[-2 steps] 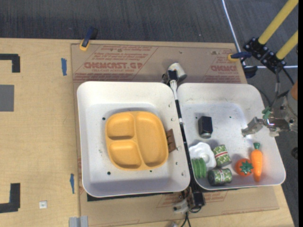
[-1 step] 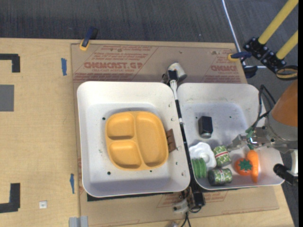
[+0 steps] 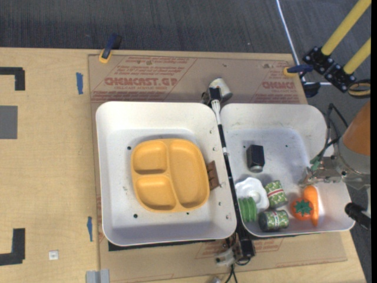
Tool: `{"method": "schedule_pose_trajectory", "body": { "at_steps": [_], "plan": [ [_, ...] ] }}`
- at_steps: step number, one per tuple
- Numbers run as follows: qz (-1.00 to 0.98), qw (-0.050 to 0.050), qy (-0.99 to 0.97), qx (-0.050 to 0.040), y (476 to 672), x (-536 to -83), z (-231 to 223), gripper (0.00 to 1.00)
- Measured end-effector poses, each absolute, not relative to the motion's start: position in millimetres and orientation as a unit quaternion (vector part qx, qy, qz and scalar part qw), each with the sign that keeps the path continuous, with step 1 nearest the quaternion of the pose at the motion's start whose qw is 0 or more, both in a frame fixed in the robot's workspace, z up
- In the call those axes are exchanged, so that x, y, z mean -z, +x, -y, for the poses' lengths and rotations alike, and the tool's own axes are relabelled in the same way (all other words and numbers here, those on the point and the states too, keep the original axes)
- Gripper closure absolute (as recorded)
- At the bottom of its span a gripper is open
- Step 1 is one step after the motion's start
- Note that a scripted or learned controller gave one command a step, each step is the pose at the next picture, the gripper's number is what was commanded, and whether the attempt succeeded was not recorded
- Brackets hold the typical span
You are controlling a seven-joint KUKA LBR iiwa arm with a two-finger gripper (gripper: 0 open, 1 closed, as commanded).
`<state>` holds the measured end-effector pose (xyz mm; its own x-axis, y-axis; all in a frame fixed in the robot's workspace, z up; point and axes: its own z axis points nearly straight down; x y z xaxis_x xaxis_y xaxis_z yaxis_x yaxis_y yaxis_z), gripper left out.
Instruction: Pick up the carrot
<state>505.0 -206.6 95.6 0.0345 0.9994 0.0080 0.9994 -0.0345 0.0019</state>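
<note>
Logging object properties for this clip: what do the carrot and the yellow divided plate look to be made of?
Carrot: probably soft toy plastic or foam, going by its flat, matte orange and chunky shape; the view is too small to settle it. Yellow divided plate: likely moulded plastic, one even colour, with rounded compartment ridges and a faint sheen.

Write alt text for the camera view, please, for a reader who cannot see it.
A gripper hangs just above an orange carrot in the right white bin, beside two green cans and a dark block. The left bin holds a yellow divided plate.
</note>
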Motion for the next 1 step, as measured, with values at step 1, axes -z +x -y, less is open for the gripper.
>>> {"method": "schedule_pose_trajectory", "body": {
  "at_steps": [1],
  "plan": [
    [0.634,0.000,-0.773,0.0002,479.7,-190.0,146.1,1.00]
  ]
}}
